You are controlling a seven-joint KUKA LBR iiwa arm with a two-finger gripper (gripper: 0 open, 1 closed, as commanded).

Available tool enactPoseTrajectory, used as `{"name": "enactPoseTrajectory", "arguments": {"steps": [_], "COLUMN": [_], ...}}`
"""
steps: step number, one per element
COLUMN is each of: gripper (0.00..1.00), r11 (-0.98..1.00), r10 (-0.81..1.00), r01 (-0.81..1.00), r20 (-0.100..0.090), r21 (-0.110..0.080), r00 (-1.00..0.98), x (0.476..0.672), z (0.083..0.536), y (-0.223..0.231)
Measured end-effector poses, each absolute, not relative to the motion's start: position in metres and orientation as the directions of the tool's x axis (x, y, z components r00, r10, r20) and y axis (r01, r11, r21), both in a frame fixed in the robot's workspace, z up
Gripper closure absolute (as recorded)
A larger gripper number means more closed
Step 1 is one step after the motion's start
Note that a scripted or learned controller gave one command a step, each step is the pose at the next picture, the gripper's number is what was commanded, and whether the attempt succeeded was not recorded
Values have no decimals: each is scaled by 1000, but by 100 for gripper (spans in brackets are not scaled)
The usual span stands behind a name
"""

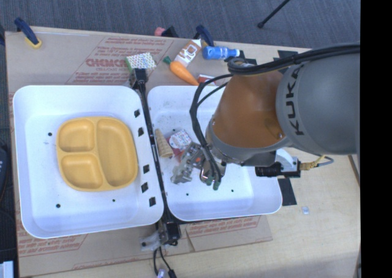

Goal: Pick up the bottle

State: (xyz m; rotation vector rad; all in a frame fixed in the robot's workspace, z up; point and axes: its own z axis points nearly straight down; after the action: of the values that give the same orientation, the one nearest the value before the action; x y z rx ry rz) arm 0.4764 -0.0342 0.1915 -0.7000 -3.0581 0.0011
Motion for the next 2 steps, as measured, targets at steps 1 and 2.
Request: {"name": "enactPoseTrajectory", "arguments": {"steps": [1, 2], "gripper": [100, 100], "r11": [991, 970], "r10": [-135, -244], "r01": [-135, -244], "r20": [3, 0], "r21": [0, -1], "r00": [-991, -970], "x": [477, 484], "z": [192, 240], "y": [-13, -76]}}
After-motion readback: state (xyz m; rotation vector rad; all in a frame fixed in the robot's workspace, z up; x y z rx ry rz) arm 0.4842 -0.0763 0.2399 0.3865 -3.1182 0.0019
